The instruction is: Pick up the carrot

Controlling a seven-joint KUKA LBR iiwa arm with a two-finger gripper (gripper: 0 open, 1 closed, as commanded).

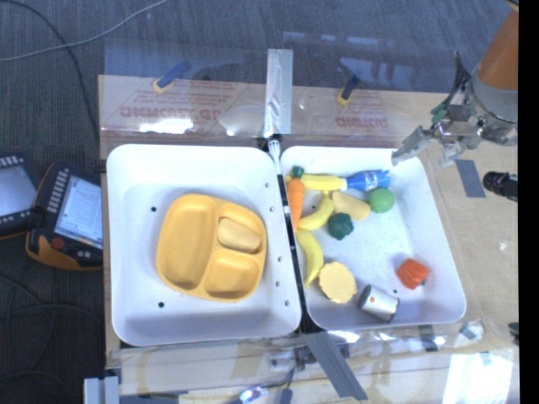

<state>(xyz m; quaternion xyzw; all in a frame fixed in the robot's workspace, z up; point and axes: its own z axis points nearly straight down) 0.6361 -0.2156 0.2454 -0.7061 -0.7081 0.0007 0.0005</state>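
Jaws state indiscernible, the grey gripper [418, 146] hovers at the right bin's far rim; approach the slim orange plastic carrot [296, 200] beside the left wall from above.

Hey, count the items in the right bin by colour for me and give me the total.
Yellow: 5 (corn, two bananas, round slice, pale piece)
Green: 2 (ball, broccoli)
Orange: 1 (carrot)
Red-orange: 1
Blue: 1 (bottle)
Silver: 1 (can)
Total: 11
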